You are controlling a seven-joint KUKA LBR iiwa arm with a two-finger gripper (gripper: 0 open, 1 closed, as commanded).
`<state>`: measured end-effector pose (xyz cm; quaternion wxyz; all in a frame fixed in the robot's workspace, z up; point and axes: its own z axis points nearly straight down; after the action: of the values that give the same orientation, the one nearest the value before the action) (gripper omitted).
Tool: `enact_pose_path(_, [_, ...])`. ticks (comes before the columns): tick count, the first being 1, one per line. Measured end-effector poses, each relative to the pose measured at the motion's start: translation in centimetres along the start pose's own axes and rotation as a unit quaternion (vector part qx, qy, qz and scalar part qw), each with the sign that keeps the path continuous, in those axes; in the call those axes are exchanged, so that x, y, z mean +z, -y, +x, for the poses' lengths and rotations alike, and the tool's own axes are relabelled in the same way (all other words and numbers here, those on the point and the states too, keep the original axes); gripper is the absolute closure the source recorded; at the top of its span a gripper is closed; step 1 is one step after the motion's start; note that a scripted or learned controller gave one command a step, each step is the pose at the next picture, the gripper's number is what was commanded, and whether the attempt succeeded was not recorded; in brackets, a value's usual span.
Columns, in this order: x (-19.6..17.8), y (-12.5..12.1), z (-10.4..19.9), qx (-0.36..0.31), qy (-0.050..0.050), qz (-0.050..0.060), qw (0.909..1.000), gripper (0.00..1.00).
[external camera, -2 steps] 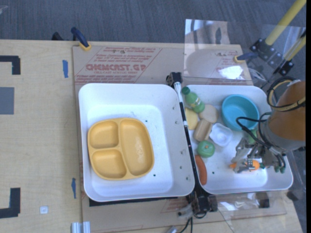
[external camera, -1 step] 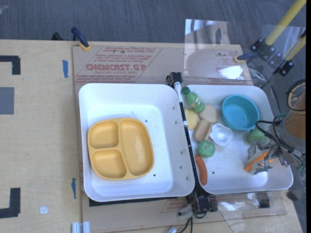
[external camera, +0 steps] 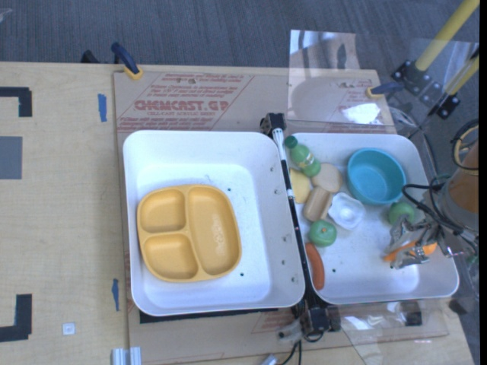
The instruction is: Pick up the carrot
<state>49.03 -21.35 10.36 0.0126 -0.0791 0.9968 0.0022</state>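
Note:
The carrot [external camera: 428, 249] is a small orange piece with a green leafy top [external camera: 400, 213]. It lies near the right wall of the right bin [external camera: 365, 286]. My gripper [external camera: 411, 248] comes in from the right and sits low over it. Orange shows on both sides of the metal fingers [external camera: 401, 239], which are closed around the carrot's middle. The fingers and cables hide much of the carrot's body.
The right bin also holds a blue bowl [external camera: 375, 176], a green bottle [external camera: 302, 157], a beige block [external camera: 316, 201], a white cup [external camera: 345, 211], a green round fruit [external camera: 323, 233] and a red sausage-like piece [external camera: 316, 266]. A yellow divided plate [external camera: 188, 233] lies in the left bin [external camera: 152, 154].

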Motion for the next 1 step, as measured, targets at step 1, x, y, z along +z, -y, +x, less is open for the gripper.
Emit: enact_pose_path(1, [1.23,-0.32,-2.46,-0.225,-0.009,0.002,0.9743,1.0])
